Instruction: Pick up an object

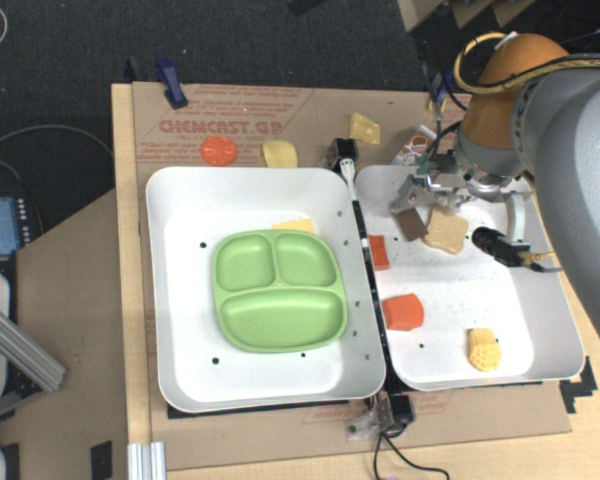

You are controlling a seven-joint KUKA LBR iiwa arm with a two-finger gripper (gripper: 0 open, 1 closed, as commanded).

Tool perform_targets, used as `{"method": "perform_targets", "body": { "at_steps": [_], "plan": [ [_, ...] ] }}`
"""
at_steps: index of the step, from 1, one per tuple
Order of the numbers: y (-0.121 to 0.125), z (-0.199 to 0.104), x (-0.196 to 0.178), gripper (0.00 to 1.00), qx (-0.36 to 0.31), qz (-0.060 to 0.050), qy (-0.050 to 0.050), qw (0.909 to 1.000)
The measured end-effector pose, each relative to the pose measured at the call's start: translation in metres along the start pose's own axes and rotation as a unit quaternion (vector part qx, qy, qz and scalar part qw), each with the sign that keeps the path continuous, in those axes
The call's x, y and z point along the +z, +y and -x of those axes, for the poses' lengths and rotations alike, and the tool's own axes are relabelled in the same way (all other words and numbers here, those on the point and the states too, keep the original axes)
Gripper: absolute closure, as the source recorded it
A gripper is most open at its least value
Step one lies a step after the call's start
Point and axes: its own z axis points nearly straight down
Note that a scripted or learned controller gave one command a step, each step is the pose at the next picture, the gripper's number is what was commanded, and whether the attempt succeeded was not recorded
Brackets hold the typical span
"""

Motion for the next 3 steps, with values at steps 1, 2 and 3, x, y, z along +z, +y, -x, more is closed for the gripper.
{"method": "perform_targets", "body": {
  "at_steps": [1, 2, 3],
  "plan": [
    [0.002, -0.024, 0.000, 0.00, 0.001, -0.002, 0.000, 1.0000],
    [-0.042, -0.015, -0.002, 0.00, 0.002, -0.002, 0.001, 1.0000],
    [0.003, 0.006, 0.000, 0.00, 0.001, -0.001, 0.001, 1.0000]
  ]
}}
